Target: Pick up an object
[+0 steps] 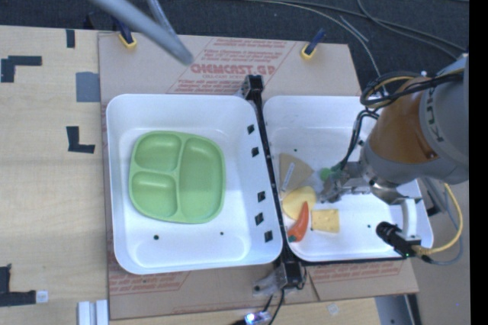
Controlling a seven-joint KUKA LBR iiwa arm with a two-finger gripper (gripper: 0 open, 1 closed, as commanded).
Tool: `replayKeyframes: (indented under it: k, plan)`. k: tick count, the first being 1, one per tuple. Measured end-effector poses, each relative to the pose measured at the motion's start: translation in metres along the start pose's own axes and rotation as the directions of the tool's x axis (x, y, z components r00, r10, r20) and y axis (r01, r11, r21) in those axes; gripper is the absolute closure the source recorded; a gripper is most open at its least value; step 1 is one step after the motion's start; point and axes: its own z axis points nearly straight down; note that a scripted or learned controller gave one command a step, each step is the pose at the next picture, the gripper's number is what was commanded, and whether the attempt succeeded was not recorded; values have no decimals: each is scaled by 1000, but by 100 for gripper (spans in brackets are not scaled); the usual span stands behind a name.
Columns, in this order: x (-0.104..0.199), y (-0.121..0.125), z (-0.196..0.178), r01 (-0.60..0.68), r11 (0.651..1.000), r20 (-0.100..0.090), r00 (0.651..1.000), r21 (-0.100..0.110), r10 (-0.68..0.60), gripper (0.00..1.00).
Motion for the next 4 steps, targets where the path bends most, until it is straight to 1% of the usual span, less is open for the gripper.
replayKeyframes:
  k: [1,2,3,4]
  plan:
    - [-2,3,-42,0,1000,-1,1000,0,0,100]
    - [-4,8,-105,1,1000,0,1000,-3,-1,100]
    - [4,11,-163,2,1000,0,1000,-4,-2,100]
    - [65,13,-149,5,1000,-3,1000,3,-5,100]
